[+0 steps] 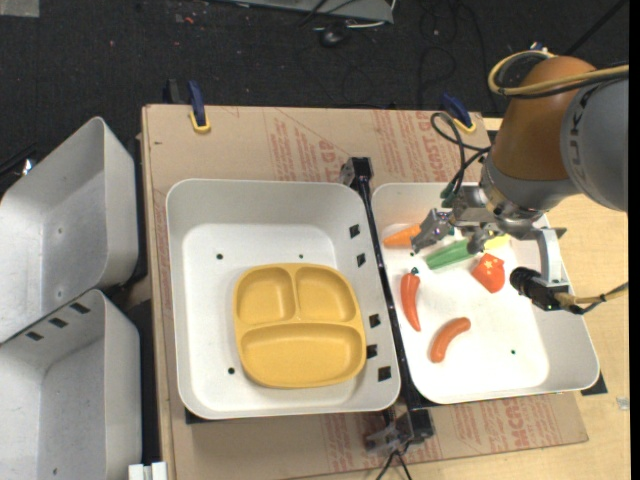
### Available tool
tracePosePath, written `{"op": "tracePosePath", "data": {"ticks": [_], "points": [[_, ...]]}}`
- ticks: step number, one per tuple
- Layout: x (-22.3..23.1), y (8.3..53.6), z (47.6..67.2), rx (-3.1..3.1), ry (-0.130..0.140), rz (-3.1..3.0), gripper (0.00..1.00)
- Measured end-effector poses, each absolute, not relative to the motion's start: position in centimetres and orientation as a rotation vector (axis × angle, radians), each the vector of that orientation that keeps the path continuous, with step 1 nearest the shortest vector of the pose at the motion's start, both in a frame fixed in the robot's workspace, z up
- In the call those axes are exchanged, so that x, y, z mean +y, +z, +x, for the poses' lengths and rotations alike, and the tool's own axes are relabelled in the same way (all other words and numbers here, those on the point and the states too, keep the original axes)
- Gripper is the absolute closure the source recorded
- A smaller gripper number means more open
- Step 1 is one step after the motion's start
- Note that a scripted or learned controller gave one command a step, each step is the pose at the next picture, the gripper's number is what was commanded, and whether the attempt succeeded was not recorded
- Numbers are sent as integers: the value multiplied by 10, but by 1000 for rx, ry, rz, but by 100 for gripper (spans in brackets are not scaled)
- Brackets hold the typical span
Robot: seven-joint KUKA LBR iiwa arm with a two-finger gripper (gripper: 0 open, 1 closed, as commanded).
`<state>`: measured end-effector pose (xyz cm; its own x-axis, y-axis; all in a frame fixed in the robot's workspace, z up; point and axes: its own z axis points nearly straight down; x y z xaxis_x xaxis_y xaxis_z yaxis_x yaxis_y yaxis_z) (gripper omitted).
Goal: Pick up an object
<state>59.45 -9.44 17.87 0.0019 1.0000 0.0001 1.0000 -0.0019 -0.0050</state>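
- Camera view, from above at a slant: the tabletop (260, 128) is a brown board, and two shallow white bins sit on it side by side.
- My arm (560, 128) comes in from the right, grey with an orange section, and hangs over the far part of the right bin (560, 368).
- The left bin (200, 218) holds a yellow divided plate (298, 324) lying flat, near the front of the bin.
- My hand (450, 230) is low over the back left part of the right bin, just above the toys there. I cannot tell whether it is released or clenched, and I see nothing clearly gripped in it.
- A green piece (447, 256) lies at an angle just below my hand, touching or nearly touching it.
- A red strawberry-like piece (488, 272) sits just to the right of the green one.
- A red chili pepper (410, 301) lies lengthwise near the bin's left wall, in front of the green piece.
- An orange-red sausage (449, 338) rests tilted near the middle of the bin floor, apart from the others.
- An orange carrot (401, 235) lies by the left wall at the back, just beside my hand.
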Motion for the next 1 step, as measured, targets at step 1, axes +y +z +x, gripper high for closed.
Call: {"op": "tracePosePath", "data": {"ticks": [1], "points": [[-92,135,593,-2217,5,-2220,0]]}}
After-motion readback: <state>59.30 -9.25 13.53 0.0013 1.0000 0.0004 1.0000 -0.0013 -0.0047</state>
